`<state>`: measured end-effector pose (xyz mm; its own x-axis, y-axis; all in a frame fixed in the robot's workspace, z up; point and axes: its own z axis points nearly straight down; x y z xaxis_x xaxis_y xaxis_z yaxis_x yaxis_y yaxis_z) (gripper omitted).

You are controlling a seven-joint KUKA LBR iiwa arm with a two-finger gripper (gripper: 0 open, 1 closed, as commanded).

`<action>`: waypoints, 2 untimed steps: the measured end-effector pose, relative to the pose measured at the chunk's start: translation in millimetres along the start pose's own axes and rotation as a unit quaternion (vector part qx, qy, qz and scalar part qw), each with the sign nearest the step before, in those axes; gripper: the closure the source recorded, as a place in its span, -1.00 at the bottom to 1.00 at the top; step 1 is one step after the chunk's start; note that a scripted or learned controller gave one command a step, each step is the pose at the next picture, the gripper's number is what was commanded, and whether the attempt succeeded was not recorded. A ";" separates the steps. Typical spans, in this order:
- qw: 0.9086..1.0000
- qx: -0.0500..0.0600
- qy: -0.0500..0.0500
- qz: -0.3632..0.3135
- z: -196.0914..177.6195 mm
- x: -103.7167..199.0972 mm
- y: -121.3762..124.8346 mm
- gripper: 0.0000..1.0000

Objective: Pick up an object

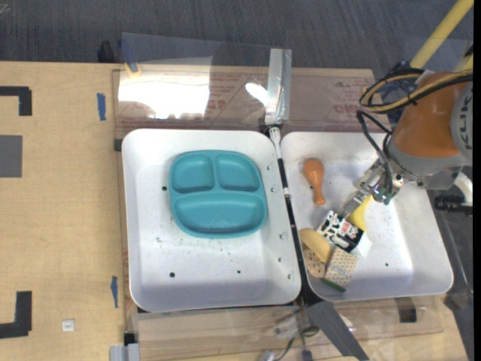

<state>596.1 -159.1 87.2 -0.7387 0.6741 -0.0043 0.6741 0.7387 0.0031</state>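
Camera view: right bin (421,277) holds the clutter; left bin (150,277) holds a teal divided plate (218,192). Gripper (370,188) sits low over the right bin, tilted down-left, its tips at the upper end of a yellow object (360,215). Can't tell whether the jaws are spread or pinched, the tips are too small and blurred.

Candidate things: yellow object, slim, smooth, plastic-looking, lying slanted. Touching its lower end, a black-and-white patterned box (342,232), flat-faced, cardboard-like. Below that a tan sponge-like block (316,248) and a speckled beige packet (340,269) against the bin's front wall. An orange drumstick-shaped toy (315,179) lies apart, near the divider, glossy, with a rounded head and thin shaft.

Judgement on the step: the arm looks set for a grasp on the yellow object. To do it well, the jaws should straddle its narrow width, not its length, and close near the free upper end, away from the box. The smooth surface may slip; a centred, square grip matters. Lift straight up so the neighbouring pile isn't dragged.

Bins are white, shallow, matte, with speckled dirt. Bench (60,201) is brown cardboard-like sheet.
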 end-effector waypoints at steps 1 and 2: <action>1.000 -0.004 -0.004 0.000 -13.6 -2.2 2.7 1.00; 1.000 -0.003 -0.004 0.000 -12.7 -1.8 2.5 -1.00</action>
<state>599.0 -158.5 99.9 -0.7384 0.6743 -0.0114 0.6742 0.7385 0.0094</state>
